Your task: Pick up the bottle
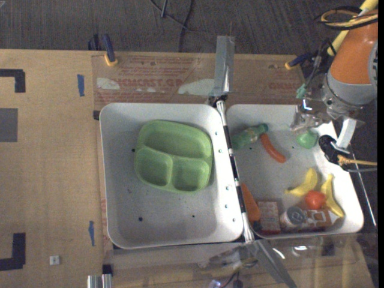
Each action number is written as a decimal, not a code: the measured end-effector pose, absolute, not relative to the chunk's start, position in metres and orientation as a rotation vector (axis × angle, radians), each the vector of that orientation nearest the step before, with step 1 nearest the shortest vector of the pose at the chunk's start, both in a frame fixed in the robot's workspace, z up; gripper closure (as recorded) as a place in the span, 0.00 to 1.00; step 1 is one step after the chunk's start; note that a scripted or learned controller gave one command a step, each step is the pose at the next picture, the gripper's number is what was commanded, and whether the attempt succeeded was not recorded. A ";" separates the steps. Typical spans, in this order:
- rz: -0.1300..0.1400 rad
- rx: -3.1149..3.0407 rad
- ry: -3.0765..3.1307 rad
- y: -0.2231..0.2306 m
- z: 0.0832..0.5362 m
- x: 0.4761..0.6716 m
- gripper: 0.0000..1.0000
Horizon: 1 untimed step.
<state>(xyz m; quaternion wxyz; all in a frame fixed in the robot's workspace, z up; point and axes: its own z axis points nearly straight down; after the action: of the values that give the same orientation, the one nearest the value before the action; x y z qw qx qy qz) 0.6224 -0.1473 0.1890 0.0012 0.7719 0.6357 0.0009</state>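
While your end effector hangs over the right bin's far side, the green bottle lies to its left against the divider, long axis running roughly left-right; grip state, can't tell.

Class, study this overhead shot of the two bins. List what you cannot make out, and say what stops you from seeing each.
- Gripper, camera view: the arm's wrist covers the fingers, so their state is unclear.
- Pale green object: partly under the gripper, shape uncertain.
- Green bottle: too blurred to read a label.
- Small box and jar-like item in the right bin: print too small.
- Arm: cut off by the right edge.
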 end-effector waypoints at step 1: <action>0.009 2.434 1.975 -0.192 0.090 0.563 1.00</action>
<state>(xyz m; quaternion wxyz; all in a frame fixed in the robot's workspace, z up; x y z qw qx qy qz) 0.5632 -0.1918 0.0900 0.0036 0.7766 0.6300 0.0028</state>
